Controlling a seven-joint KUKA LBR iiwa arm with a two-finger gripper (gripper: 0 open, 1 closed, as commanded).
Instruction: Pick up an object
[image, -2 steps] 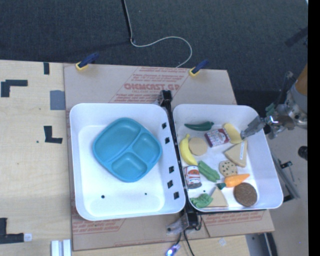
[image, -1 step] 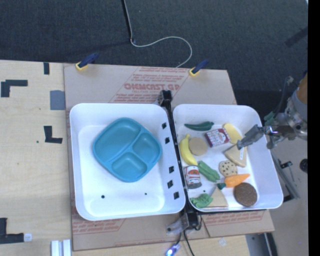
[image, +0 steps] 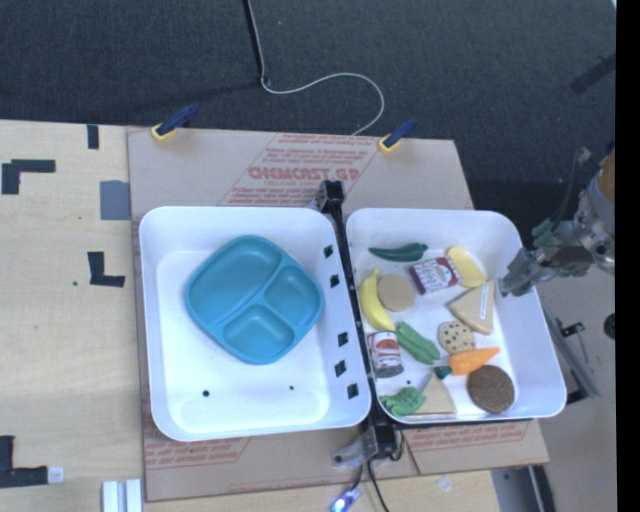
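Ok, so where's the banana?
In the camera view, the banana lies in the right bin, along its left wall beside the divider, just left of the round tan cookie and above the small can.

A wooden bench (image: 60, 330) carries a cardboard sheet (image: 300, 165), on which two white bins (image: 160, 300) (image: 520, 300) sit touching side by side.

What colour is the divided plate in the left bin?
Light blue; the divided plate shows clearly in the camera view.
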